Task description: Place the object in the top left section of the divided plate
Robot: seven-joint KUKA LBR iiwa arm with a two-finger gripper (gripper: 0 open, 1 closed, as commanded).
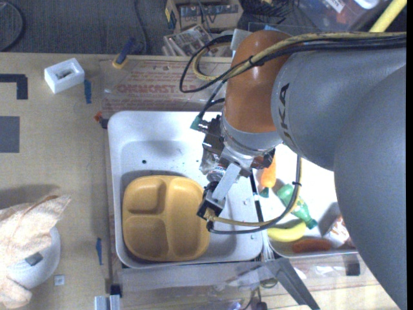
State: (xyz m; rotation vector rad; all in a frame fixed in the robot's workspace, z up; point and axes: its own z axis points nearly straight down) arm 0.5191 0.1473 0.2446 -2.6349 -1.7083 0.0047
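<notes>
Wrist (240, 148) stood just right of the yellow divided plate (164, 219), lower left of frame; jaws' state could not be told.

Mustard-yellow divided plate (161, 221), three sections, flat and face up; in the near half of the left bin (132, 144)

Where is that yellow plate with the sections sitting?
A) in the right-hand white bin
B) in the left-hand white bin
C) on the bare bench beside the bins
B: the divided plate lies within the walls of the left-hand bin.
</notes>
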